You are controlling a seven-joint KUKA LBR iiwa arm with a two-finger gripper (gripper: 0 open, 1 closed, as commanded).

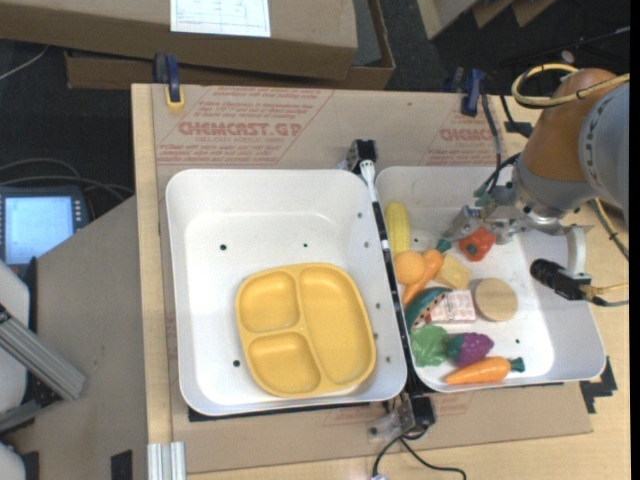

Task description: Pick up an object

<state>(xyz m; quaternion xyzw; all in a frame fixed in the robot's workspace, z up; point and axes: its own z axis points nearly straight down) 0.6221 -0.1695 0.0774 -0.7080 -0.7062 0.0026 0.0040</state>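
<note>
We see the pincer (478, 230) low in the right bin (570, 363), gripping a small red-orange toy (477, 244); yellow divided plate (303, 340) sits in left bin (200, 208).

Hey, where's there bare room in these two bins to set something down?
Left bin: bare floor along the far wall and on the left side, beyond and beside the yellow divided plate. Right bin: a bare strip along the right wall, past the round wooden disc. It is crowded by the divider, from the corn to the carrot.
</note>
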